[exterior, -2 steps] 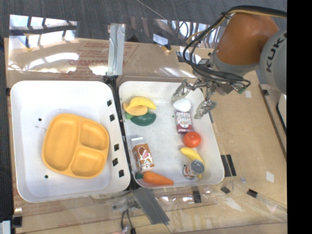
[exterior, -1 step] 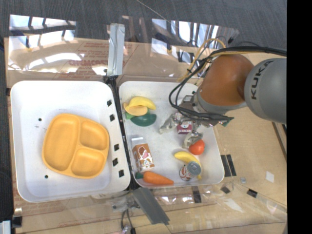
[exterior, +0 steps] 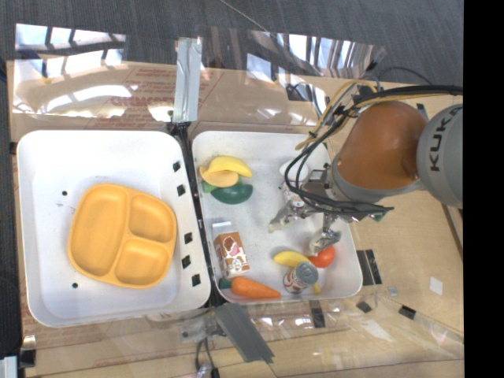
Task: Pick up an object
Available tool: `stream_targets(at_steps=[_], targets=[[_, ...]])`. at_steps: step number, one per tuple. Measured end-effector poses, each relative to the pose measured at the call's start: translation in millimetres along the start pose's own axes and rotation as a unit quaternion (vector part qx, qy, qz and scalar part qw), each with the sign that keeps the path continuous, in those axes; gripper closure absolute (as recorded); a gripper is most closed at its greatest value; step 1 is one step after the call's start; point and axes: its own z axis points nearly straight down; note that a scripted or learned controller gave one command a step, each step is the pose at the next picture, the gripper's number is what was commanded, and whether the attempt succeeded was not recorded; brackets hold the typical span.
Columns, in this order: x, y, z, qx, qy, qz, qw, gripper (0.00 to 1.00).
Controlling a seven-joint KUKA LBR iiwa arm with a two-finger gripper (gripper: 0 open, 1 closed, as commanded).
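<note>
In the right bin [exterior: 260,144], my gripper [exterior: 305,227] hangs over the bin floor, open, with nothing between its fingers. One finger [exterior: 282,216] points left; the other [exterior: 327,238] sits just above a red tomato [exterior: 323,257]. Close below are a small yellow banana [exterior: 289,257] and a little can [exterior: 300,277]. An orange carrot [exterior: 253,289] lies at the front edge, with a brown and white carton [exterior: 230,253] beside it. At the bin's upper left are a yellow banana [exterior: 228,165], an orange slice [exterior: 220,179] and a dark green item [exterior: 234,194].
The left bin [exterior: 47,164] holds a yellow divided plate [exterior: 122,235]. The arm's orange band [exterior: 378,148] and black cables [exterior: 315,144] overhang the right bin's right side. A divider with black clips [exterior: 189,211] separates the bins.
</note>
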Motion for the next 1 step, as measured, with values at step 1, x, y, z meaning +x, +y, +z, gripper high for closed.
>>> stream_targets(at_steps=[1], targets=[[38.1,50.3,24.0,-0.001,0.001,0.057,0.9984,0.00]])
